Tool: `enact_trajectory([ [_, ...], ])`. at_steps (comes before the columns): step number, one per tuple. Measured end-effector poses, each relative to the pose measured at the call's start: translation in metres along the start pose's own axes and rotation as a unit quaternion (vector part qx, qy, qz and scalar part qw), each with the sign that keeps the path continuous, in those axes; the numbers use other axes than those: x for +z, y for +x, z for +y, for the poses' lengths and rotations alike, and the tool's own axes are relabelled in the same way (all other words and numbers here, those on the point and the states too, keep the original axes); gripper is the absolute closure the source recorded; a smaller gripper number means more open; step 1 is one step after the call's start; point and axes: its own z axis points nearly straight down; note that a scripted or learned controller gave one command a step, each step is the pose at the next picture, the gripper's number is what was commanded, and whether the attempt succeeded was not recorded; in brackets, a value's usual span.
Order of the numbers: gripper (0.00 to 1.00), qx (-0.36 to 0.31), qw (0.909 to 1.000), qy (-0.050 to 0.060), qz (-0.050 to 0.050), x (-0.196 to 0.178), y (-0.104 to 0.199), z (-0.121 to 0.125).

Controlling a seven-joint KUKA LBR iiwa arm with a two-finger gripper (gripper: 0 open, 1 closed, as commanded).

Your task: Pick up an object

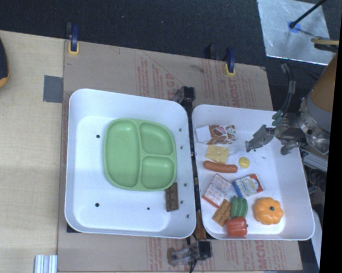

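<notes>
- We see two white bins side by side: the left bin (78,172) holds a green divided plate (139,154) and a small brown block (171,197) near its right wall.
- In the right bin (300,192) lie a hot dog (220,166), a yellow cheese slice (218,153), a few small packets, a green pepper (238,206), a red tomato (237,226) and an orange pumpkin (268,210).
- The gripper (273,140) hangs over the right bin's upper right part, fingers spread, nothing between them.
</notes>
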Motion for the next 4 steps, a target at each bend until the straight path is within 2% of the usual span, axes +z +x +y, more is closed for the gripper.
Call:
enact_trajectory([
  [1, 0.0, -0.002, 1.0, 0.003, 0.0, 0.09, 0.009, 0.045],
  [2, 0.0, 0.001, 0.9999, -0.01, -0.002, 0.146, 0.013, 0.106],
  [3, 0.0, -0.002, 1.0, -0.003, 0.001, 0.06, 0.068, 0.058],
  [4, 0.0, 0.001, 1.0, 0.002, -0.001, 0.12, 0.029, 0.068],
])
